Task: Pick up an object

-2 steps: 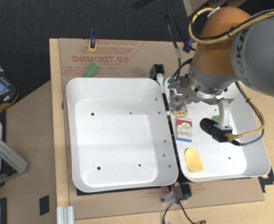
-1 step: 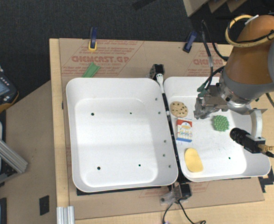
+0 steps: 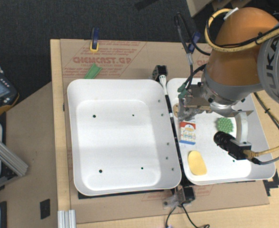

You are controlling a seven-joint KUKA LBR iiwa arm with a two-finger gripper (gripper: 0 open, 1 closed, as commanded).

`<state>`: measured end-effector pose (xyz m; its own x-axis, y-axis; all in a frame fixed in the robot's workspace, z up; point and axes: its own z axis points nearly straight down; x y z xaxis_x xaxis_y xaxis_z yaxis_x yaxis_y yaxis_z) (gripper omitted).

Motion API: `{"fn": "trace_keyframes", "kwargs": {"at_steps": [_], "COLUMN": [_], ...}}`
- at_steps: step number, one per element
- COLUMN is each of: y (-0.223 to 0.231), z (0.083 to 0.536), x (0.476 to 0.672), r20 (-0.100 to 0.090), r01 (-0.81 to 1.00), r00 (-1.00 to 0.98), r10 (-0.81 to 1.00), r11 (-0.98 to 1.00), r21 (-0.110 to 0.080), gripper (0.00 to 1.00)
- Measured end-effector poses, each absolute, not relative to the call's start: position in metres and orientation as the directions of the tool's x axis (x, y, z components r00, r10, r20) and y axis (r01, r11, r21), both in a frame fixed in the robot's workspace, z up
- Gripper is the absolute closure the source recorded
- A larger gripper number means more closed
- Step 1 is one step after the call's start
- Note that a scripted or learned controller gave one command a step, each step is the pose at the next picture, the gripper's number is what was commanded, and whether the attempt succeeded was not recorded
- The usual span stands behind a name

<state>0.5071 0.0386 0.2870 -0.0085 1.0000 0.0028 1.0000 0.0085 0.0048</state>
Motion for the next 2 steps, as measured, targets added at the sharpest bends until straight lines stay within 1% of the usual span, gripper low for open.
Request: {"fn": "trace_keyframes", "kwargs": {"at_steps": [1,2], "y": [-0.023,-0.019], "z": [0.273,0.284], "x": [0.484,0.486], "r20": [0.0,0.0], "r01": [1.0,1.0], "r00": [0.006,0.0], "r10": [1.0,1.0], "r11": [-0.006,0.0], "r21": [-0.004,0.001], "gripper": [1.0,1.0]}}
